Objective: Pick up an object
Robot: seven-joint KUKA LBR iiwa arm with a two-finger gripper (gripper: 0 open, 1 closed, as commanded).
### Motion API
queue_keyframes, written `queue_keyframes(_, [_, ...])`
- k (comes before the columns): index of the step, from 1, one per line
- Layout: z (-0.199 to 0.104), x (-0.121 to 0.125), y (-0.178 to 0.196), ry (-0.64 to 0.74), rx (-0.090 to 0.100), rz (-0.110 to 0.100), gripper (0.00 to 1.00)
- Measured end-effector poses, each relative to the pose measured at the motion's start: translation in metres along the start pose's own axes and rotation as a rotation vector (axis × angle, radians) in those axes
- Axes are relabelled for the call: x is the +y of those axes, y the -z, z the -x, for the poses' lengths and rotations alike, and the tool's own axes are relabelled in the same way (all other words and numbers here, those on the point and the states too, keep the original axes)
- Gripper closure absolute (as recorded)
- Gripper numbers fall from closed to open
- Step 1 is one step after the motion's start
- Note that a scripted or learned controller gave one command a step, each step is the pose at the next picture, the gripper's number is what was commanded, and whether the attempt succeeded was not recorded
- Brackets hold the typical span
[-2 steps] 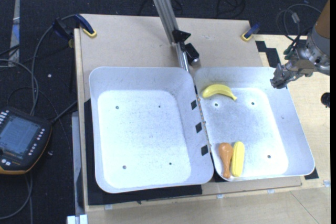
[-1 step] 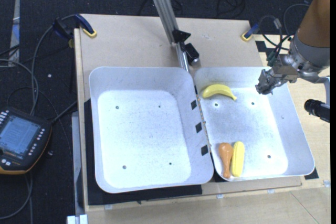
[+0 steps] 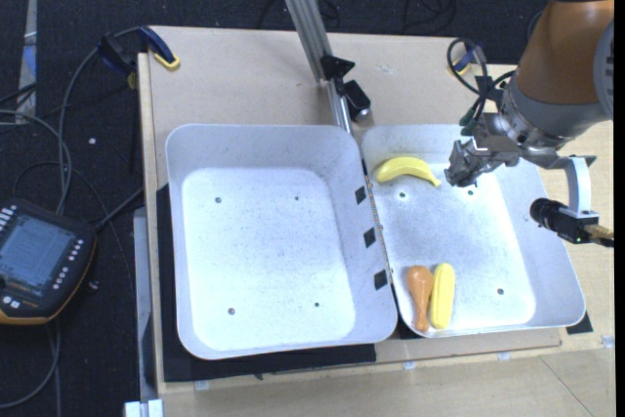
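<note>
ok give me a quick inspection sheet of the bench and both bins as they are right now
surface: wooden bench bearing the left bin and the right bin, side by side
job's things: banana at the right bin's far end; orange piece and yellow piece lying together at its near end
clutter: nothing seen in the bins
grippers: gripper low over the right bin, just right of the banana; nothing seen held
cables: black cables on the floor at left; blue clamp at the bench's far left corner
surroundings: handheld control pendant on the dark floor; metal pole behind the bins
</note>
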State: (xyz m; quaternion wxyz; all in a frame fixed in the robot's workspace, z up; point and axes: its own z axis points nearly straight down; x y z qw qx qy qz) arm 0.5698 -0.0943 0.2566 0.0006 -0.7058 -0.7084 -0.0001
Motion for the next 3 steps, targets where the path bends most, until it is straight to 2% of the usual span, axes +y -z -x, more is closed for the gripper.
queue_keyframes(1, [-0.052,-0.011,0.0,0.001,0.0,0.0,1.0])
queue_keyframes(3, [-0.154,-0.014,0.005,0.002,0.0,0.0,1.0])
